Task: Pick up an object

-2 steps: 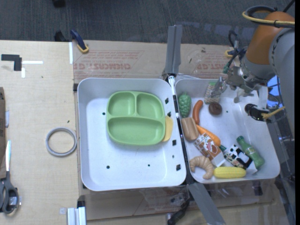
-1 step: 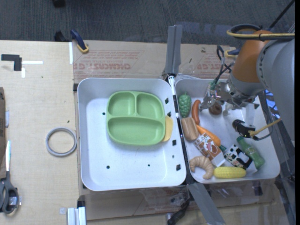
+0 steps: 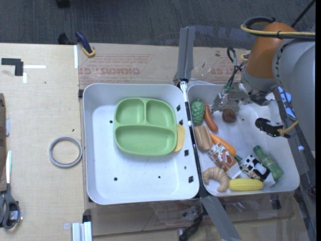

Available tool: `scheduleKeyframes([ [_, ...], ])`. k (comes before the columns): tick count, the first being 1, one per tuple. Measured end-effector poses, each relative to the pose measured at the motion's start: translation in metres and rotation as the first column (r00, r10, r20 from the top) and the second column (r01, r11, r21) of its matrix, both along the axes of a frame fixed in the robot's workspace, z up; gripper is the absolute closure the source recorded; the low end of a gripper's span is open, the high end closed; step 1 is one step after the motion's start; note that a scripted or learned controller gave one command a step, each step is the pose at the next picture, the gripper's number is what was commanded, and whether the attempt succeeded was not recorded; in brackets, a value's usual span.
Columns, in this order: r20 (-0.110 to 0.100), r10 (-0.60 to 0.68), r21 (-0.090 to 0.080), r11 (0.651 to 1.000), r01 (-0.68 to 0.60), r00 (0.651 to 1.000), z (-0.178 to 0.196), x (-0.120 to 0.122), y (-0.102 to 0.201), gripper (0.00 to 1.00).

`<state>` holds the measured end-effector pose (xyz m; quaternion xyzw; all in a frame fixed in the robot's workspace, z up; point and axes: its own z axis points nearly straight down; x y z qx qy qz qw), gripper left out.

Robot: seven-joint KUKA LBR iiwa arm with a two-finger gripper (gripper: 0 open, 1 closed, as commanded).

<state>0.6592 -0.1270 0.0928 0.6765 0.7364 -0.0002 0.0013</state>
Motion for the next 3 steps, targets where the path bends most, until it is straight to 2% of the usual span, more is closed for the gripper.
scheduleKeyframes([
  [1,0.0,0.116,0.0,0.993,-0.116,0.993,0.091,-0.024,-0.007,0.0],
  [2,-0.001,0.105,0.001,0.994,-0.105,0.994,-0.001,-0.018,-0.003,0.0],
  [3,-0.004,-0.074,0.002,0.997,0.075,0.997,0.004,-0.12,0.018,0.0],
])
